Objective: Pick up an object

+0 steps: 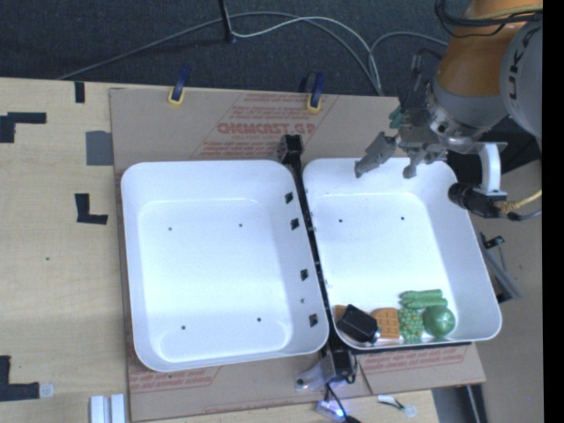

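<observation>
**Nothing picked yet: gripper high at the far rim, objects at the near edge**

The grey two-finger gripper (390, 159) hangs over the far rim of the right shallow white bin (397, 236), fingers spread with nothing between them. The candidate objects lie well apart from it along the bin's near wall: a black block (358, 324), an orange ridged piece (384, 322), and green bumpy toys (425, 314). Judging from this, approach, descent and grasp all remain.

Two shallow white plastic bins sit side by side: the left bin (150, 236) and the right bin (458, 236). In the right bin's near corner lie one black boxy object (358, 324), one orange ridged piece (384, 321), one green knobbly strip (411, 323), one green elongated piece (423, 299) and one round green ball (439, 322).
</observation>
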